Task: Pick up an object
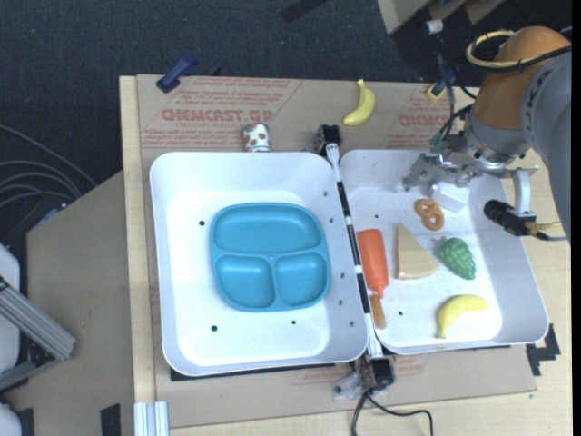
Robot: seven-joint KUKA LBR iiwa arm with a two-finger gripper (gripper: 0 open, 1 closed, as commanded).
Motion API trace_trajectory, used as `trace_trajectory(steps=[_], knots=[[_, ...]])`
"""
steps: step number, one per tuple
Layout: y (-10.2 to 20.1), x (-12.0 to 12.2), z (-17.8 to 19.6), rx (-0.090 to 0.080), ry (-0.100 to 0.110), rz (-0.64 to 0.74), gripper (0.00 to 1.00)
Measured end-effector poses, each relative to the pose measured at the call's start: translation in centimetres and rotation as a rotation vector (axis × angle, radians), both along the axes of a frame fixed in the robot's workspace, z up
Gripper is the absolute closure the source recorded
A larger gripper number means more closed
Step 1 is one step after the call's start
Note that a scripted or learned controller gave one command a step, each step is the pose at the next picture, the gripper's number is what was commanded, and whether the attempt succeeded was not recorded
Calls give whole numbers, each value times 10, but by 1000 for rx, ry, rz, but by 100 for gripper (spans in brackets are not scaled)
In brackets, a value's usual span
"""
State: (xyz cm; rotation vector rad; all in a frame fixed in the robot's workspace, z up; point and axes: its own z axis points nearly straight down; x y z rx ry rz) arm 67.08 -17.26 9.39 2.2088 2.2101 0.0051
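Toward the far side of the right bin (508,325), a small pretzel (429,213) lies just below the hand (447,176), close to it but apart from it. Nothing can be seen between the fingers, and how far they are parted cannot be told, since the wrist and its fittings cover them from above. Beside the pretzel, toward the near edge, rests a pale wedge of cheese (413,253), with a green bumpy vegetable (457,257) just to its right. A yellow banana (458,312) sits nearer still, close to the bin's front rim. An orange carrot (371,262) lies along the bin's left wall, next to the seam between the two bins.

Above the hand, the grey arm (545,107) with its orange band (513,75) comes in from the right.

Across the seam, the left bin (182,325) carries a blue divided plate (269,253) near its middle.

Beyond the bins, on the brown surface (218,107), a second banana (360,105) lies near the far edge, a small patterned cup (257,136) is tipped on its side just behind the left bin, and a blue clip (176,73) sits at the far left corner.
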Motion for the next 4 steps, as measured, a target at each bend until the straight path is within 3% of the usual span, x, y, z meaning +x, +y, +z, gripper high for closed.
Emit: trace_trajectory(steps=[1,2,3,4], knots=[[15,1,0,-2,-3,0,0],[15,3,14,-4,-11,1,100],[15,2,12,-3,-7,0,0],[33,-5,-9,11,17,0,0]])
